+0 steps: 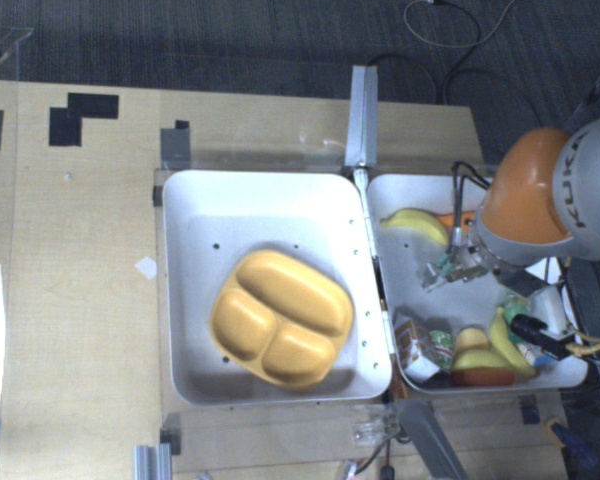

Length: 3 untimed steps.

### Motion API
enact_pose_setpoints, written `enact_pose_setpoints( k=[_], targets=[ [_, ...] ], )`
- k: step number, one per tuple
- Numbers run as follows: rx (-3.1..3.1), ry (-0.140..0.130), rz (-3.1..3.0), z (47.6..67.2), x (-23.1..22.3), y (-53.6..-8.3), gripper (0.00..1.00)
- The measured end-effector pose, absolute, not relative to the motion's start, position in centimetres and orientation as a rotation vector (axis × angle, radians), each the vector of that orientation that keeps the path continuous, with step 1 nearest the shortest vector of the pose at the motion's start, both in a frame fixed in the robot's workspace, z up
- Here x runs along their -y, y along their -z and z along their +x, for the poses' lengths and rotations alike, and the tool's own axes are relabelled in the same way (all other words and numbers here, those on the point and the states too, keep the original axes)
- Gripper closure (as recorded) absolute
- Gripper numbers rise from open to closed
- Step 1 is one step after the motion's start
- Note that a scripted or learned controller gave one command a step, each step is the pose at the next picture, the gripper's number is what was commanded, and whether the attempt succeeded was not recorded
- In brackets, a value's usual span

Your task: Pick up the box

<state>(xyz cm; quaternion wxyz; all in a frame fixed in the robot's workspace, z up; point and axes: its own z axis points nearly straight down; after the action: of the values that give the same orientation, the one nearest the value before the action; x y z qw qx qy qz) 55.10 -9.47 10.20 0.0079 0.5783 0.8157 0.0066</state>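
A small brown, white and green box [421, 346] lies in the front left corner of the right bin [400, 193]. My gripper [450, 268] hangs over the middle of that bin, behind the box and a little to its right, apart from it. The grey arm with its orange band [525, 200] reaches in from the right and hides the bin's back right part.
Right bin: a banana [417, 224] at the back left, a second banana [507, 343] and a red-yellow apple [477, 364] at the front, close right of the box. A large yellow moulded loaf shape [282, 315] lies in the left bin [190, 268].
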Motion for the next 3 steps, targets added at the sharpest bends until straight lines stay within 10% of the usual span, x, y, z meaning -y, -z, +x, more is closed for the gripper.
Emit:
enact_pose_setpoints(
  k=[3],
  targets=[
    [-1.022,-0.021,2.966,56.0,9.5,-9.0,1.0]
  ],
)
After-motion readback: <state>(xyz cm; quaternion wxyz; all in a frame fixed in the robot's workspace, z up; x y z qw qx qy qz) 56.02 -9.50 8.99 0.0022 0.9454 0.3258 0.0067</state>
